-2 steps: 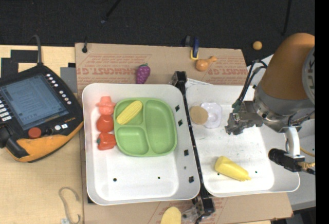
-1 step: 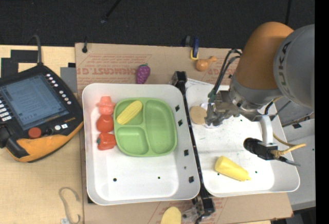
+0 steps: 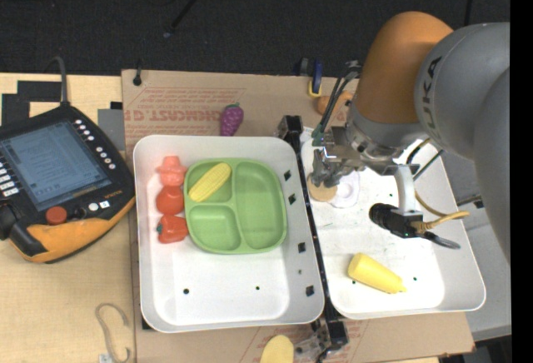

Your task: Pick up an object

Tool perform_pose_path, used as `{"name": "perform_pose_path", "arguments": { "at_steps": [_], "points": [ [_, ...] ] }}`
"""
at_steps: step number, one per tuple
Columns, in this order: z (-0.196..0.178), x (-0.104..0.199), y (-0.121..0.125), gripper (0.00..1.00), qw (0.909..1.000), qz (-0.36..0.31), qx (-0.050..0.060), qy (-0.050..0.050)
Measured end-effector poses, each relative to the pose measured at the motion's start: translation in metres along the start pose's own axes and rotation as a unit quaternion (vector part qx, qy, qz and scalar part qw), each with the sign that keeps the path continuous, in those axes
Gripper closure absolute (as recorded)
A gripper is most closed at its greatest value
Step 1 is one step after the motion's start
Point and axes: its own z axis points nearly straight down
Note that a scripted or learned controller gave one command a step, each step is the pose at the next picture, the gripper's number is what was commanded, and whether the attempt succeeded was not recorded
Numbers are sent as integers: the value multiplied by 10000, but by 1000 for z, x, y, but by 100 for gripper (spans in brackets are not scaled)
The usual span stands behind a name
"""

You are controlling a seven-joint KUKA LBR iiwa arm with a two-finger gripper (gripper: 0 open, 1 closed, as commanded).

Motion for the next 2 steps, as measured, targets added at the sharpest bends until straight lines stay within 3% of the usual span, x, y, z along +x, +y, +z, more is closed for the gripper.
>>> {"name": "perform_pose_path", "arguments": {
  "at_steps": [1,2],
  "points": [
    [-7,48,23,100,10000,-1,0,3],
    [7,70,32,100,10000,16,12,-7]
  ]
}}
